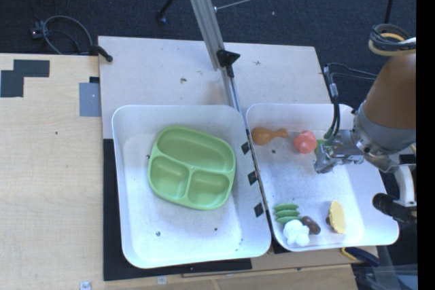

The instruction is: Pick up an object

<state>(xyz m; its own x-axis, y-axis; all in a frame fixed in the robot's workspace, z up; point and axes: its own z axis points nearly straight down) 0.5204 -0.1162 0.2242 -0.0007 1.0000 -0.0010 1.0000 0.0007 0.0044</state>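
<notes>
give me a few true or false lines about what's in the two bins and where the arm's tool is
1. The green three-compartment plastic plate lies in the left white bin. True.
2. The pink-red round toy lies in the left bin. False: it lies in the right white bin, near the far wall.
3. The tool is over the right bin. True.
4. The yellow corn-like toy sits on the green plate. False: it lies on the right bin's floor, near the front.
5. The orange pear-shaped toy lies left of the pink-red toy. True.
</notes>
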